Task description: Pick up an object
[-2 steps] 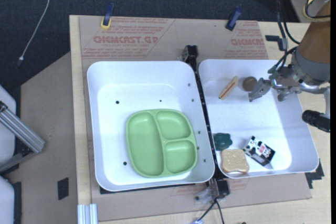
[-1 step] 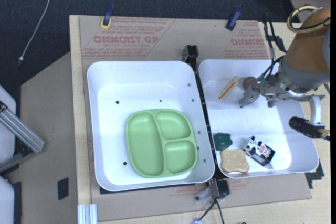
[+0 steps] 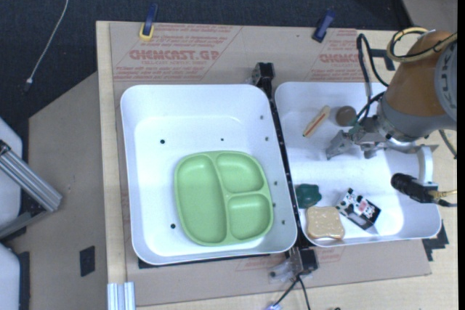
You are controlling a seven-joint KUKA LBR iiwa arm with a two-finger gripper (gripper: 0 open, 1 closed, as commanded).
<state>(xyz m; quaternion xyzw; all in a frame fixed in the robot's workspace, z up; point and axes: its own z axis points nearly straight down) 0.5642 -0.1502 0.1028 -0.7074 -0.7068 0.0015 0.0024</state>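
- Grey arm with orange band (image 3: 420, 83) reaching in from the right, over the right-hand shallow white bin (image 3: 290, 102).
- Metal end effector (image 3: 350, 143) low in the far half of that bin, fingers spread apart, nothing between them.
- Just to the far left of the end effector: thin tan wooden stick (image 3: 315, 120), lying at a slant on the bin floor.
- Beside the stick, close to the end effector: small round brownish lump (image 3: 344, 114).
- Near edge of the same bin: small dark green soft-looking piece (image 3: 308, 194), tan bread-like slab (image 3: 325, 223) just nearer, and a black, white and red patterned block (image 3: 359, 208) to their right.
- Left-hand shallow white bin (image 3: 145, 120) holding a pale green plastic plate with three compartments (image 3: 222, 197), flat on the floor in the near half.
- Both bins side by side on a brown cardboard-covered worktop (image 3: 182, 51), two blue clamps on its far edge.
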